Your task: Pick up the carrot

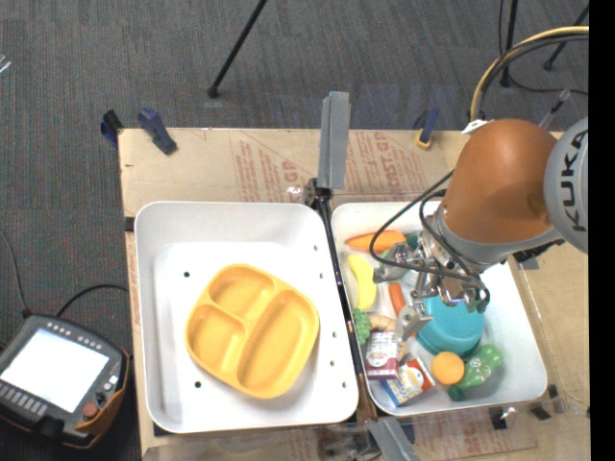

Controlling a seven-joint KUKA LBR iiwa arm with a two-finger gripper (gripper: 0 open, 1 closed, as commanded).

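Carrot (376, 241): lying at the far end of the right bin (530, 349), beside the banana (361, 281); gripper (415, 317) hovers nearer, jaw state indiscernible, nothing visibly held; descend squarely over its midsection, clear of neighbours.

Carrot (376, 242): orange, tapered, lying flat near right bin's far-left corner, tip pointing left.

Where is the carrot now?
The carrot lies at the far end of the right bin, just above the banana.
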